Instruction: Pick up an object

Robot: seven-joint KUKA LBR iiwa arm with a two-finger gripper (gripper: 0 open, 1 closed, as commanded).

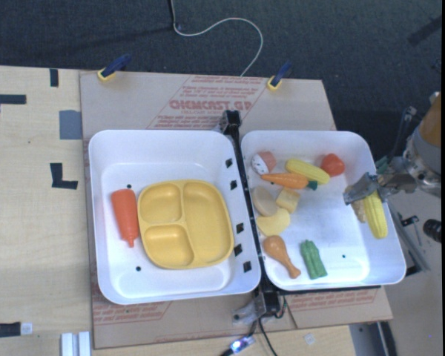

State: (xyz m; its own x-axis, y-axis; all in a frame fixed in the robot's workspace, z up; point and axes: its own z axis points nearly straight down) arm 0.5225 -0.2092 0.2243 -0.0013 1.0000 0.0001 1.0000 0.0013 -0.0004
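My gripper (365,191) hangs over the right edge of the right bin (334,269), shut on the upper end of a yellow corn cob (377,216). The cob slants down over the bin's right wall. In the same bin lie a second yellow corn cob (308,170), a carrot (285,179), a red tomato (332,165), a chicken drumstick (277,254), a green vegetable (312,259) and pale cheese-like pieces (274,212).
The left bin (107,150) holds a yellow divided plate (184,222) and an orange carrot-like piece (124,215) to its left. Both bins sit on cardboard (200,102) held by two clips. A white cable (222,24) loops behind.
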